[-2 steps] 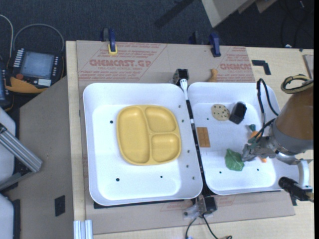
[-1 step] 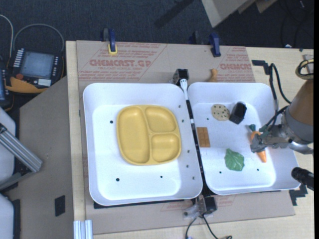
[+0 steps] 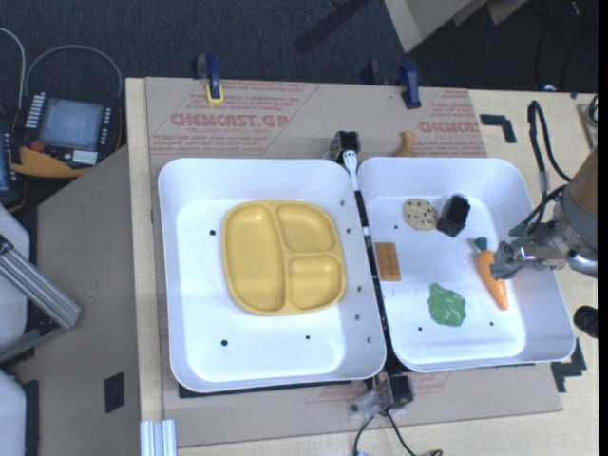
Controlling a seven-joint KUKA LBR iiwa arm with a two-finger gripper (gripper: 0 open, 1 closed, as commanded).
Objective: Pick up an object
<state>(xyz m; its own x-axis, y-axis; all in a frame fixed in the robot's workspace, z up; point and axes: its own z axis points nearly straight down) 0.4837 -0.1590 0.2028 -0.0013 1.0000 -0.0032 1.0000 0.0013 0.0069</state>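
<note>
At the near edge of the bench, a green leafy toy vegetable (image 3: 446, 306) lay toward the front of the right-hand shallow white plastic bin (image 3: 418, 348), well apart from anything else. Just beyond it, a slim orange toy carrot (image 3: 494, 284) lay beside the grey 2-finger gripper (image 3: 505, 258), which hung low over the carrot's upper end on an arm reaching in from the right. Whether its fingers were apart or together could not be told, and nothing showed between them. A clean pick probably called for centring over the carrot's middle and closing across its narrow width, not its length. A small brown rectangular block (image 3: 387, 260) sat near the bin's left wall. Farther back lay a round speckled cookie (image 3: 418, 214) touching a black chunky object (image 3: 453, 215). In the left-hand white bin (image 3: 190, 255) sat a yellow 3-compartment plastic tray (image 3: 282, 256)
</note>
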